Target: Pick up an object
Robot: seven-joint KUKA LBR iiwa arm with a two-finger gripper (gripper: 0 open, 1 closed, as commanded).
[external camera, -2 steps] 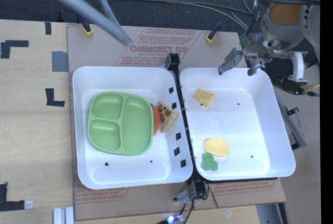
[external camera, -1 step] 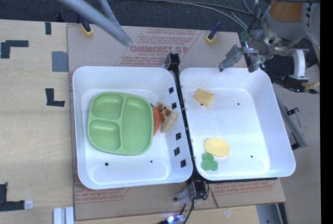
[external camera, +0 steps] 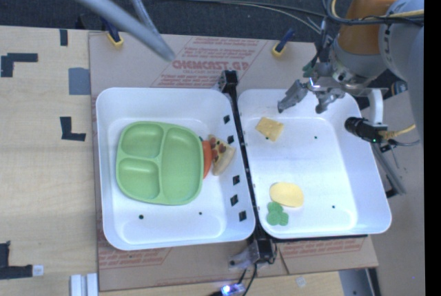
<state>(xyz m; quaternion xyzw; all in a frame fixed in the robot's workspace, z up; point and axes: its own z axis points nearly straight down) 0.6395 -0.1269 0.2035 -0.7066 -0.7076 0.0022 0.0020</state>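
A pale yellow, blocky piece [external camera: 269,129] lies tilted near the far left corner of the right bin [external camera: 344,171]. Toward that bin's near side, a smooth yellow oval [external camera: 286,195] rests flat, touching a small green cluster [external camera: 278,215]. In the left bin [external camera: 110,150], a green divided plate [external camera: 160,162] sits beside an orange-and-tan item [external camera: 217,153].
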